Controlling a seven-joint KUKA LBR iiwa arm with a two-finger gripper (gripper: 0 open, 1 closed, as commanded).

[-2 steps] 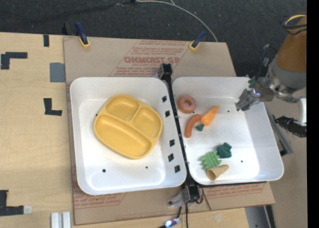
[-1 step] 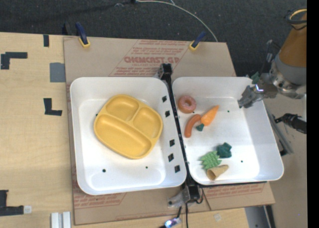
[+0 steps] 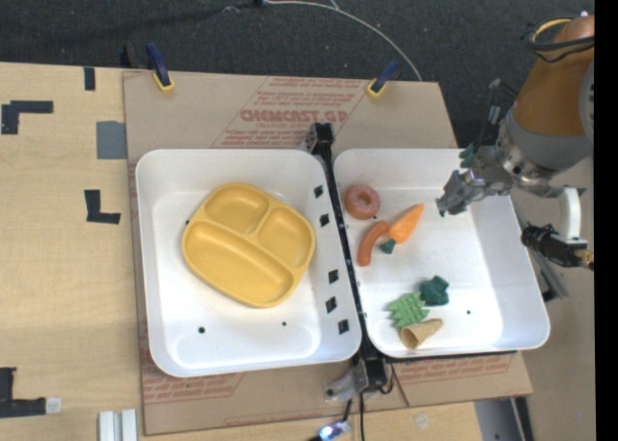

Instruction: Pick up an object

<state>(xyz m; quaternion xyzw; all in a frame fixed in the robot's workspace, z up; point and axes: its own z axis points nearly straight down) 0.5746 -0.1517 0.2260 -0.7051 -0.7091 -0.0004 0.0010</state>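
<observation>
The right bin holds a brown donut, an orange carrot, a reddish sausage, a dark green broccoli piece, a light green leafy piece and a tan cone. My gripper hangs over the upper right part of that bin, to the right of the carrot and apart from it. Nothing shows between its fingers.
The left bin bears a yellow divided plate. A black divider with clips runs between the bins. Blue and yellow clamps hold the cardboard base at the back. A cable arcs behind the bench.
</observation>
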